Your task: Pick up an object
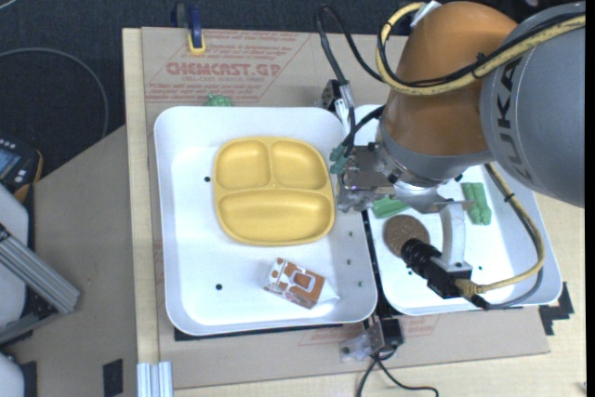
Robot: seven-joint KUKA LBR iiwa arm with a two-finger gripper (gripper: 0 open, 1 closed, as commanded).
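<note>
A yellow divided plate [273,189] lies in the left bin [181,228]. A small brown-and-white packet [297,283] rests near that bin's front edge. In the right bin [521,279] a green block [477,202] lies at the right, and a brown round disc [402,231] sits near the bin's left side. My gripper [358,184] hangs over the wall between the two bins, just right of the plate and above the disc. The wrist hides its fingertips.
The big orange-banded arm covers most of the right bin. A cardboard sheet [228,65] lies behind the bins, with a blue and yellow clamp [194,26] at its far edge. Dark floor surrounds the bench.
</note>
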